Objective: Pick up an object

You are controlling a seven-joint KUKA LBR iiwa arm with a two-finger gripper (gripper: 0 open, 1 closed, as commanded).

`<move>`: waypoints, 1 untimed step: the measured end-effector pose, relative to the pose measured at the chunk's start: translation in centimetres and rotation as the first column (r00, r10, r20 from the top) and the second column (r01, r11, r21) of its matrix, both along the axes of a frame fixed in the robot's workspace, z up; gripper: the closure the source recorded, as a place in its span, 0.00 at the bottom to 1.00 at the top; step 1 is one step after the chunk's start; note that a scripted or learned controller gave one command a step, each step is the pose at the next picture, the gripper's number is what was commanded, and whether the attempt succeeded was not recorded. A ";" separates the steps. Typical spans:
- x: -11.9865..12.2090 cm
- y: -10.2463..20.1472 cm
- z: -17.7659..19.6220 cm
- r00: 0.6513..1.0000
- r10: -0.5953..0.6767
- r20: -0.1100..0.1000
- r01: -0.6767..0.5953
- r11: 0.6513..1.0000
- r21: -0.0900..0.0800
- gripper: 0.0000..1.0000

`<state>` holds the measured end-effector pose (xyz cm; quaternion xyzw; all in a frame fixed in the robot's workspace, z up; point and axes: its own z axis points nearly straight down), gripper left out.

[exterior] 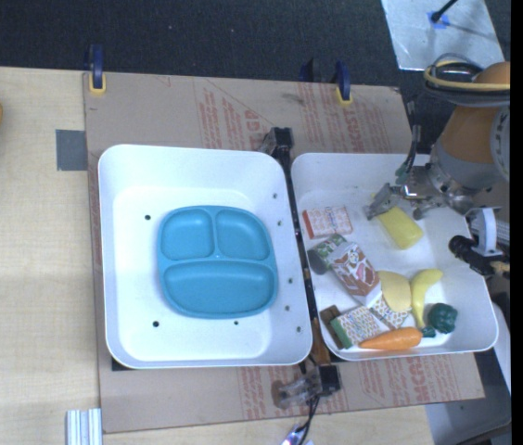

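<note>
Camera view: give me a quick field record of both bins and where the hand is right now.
left bin: holds a blue divided plate
right bin: holds a pile of toy food
hand: low over the right bin's far part, at a yellow block
grasp: cannot tell if anything is held
near edge: carrot, green piece
middle: banana, small packets

bins [113,248]: glossy white plastic | tray [217,260]: smooth matt blue plastic | bench [30,248]: pale wood grain
</note>
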<state>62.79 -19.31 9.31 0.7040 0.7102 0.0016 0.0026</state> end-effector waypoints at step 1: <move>-0.4 -0.3 1.0 1.000 -0.002 -0.008 0.002 1.000 0.001 1.00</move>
